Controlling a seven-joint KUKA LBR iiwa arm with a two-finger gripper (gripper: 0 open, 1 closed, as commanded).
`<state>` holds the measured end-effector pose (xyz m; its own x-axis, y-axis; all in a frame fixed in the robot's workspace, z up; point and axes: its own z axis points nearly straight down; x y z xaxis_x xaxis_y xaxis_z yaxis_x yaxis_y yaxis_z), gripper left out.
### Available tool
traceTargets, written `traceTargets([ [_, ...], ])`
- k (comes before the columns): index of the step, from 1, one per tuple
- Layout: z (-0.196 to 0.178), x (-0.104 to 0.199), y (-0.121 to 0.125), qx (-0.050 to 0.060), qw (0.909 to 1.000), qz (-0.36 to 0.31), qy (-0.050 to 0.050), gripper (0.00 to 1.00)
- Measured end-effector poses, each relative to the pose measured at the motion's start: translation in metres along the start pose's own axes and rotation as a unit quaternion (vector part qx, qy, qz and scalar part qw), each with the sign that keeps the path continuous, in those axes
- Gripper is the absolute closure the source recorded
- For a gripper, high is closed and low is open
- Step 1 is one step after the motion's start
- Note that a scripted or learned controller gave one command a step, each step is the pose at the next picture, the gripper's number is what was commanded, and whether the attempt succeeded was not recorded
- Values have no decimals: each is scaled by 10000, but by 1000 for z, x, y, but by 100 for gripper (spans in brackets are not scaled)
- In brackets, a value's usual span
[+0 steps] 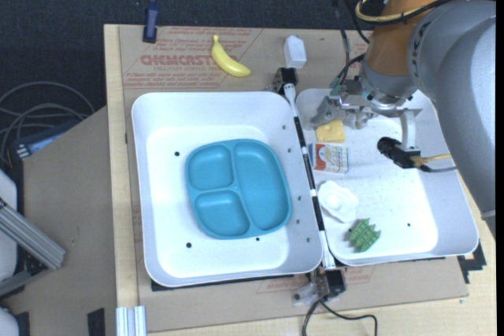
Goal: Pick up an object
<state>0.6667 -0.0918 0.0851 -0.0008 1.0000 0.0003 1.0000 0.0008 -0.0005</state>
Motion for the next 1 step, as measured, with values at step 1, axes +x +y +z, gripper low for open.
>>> traceTargets([
  [1,0,-1,-9,7,10000,5,-1,0],
])
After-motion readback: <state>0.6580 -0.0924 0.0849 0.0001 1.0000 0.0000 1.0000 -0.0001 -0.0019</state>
